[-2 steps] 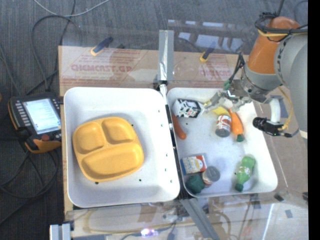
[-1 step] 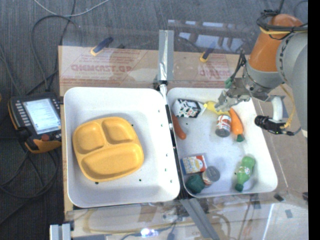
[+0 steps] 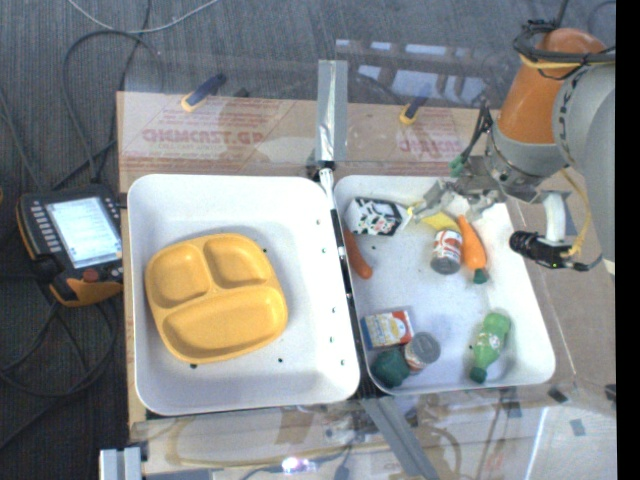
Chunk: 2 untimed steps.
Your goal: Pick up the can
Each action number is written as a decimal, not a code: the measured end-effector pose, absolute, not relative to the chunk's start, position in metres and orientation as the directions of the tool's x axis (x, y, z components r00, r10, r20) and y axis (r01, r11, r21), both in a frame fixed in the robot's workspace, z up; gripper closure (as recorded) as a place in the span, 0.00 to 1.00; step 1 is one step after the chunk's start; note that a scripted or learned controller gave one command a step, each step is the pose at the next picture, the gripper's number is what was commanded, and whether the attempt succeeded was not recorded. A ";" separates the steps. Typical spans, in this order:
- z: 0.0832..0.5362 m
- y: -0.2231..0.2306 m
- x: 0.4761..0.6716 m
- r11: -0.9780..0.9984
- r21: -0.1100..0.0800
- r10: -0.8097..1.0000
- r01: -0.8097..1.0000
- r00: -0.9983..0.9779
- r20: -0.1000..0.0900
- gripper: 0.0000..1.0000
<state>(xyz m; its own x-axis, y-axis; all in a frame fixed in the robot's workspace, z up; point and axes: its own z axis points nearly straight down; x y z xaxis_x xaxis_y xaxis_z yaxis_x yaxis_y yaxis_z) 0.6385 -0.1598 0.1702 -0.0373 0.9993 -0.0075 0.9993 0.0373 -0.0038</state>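
Camera view has the hand (image 3: 458,192) hovering at the right bin's (image 3: 530,308) far edge, its state impossible to tell, just beyond the can (image 3: 446,251) lying beside a carrot (image 3: 473,246); approach step, next calling for descent over the can.

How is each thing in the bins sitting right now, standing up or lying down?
Can: upright, beside the carrot.
Carrot: lying flat.
Green bottle: on its side.
Yellow tray: flat, right way up, left bin.
Black-and-white carton: lying down.
Gripper: above the right bin's far edge.
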 end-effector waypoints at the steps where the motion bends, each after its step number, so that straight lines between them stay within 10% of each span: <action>1: 0.150 -0.165 0.641 0.029 -0.003 1.000 1.000 -0.029 -0.005 0.00; 2: 0.243 -0.186 0.648 0.004 -0.001 1.000 1.000 -0.004 -0.003 0.00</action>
<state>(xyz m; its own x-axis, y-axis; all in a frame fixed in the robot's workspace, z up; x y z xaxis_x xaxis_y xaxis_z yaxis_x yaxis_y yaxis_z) 0.6479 -0.1860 0.2427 -0.0042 1.0000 -0.0026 1.0000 0.0042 -0.0006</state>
